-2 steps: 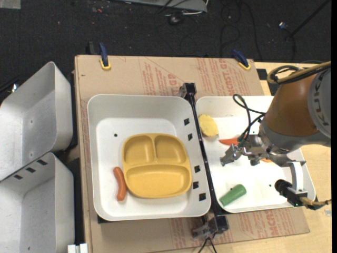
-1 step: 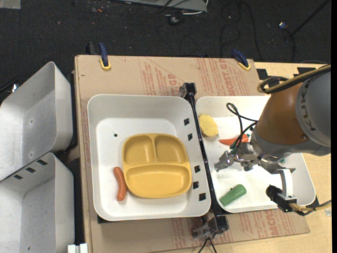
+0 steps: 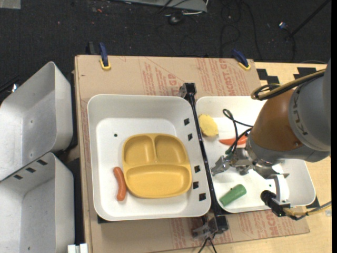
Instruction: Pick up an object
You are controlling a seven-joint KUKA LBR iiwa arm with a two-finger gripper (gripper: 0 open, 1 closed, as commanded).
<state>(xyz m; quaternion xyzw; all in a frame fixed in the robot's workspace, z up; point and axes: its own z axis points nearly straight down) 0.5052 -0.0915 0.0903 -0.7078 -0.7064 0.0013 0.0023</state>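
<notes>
In the right bin [image 3: 307,190] lie a green cylinder [image 3: 233,194] near the front, a yellow lemon-like piece [image 3: 208,125] at the back left, and a thin orange-red piece [image 3: 230,140] partly hidden under the arm. My gripper [image 3: 221,166] hangs low over the left middle of this bin, above bare floor. It is just up and left of the green cylinder and below the yellow piece. Nothing shows in its grasp. The arm's brown wrist covers the bin's centre and right.
The left bin [image 3: 102,141] holds a yellow divided plate [image 3: 156,165] and an orange sausage [image 3: 120,183] beside the plate's left edge. A black divider [image 3: 199,141] runs between the bins. Cables trail from the wrist toward the bench's front right corner.
</notes>
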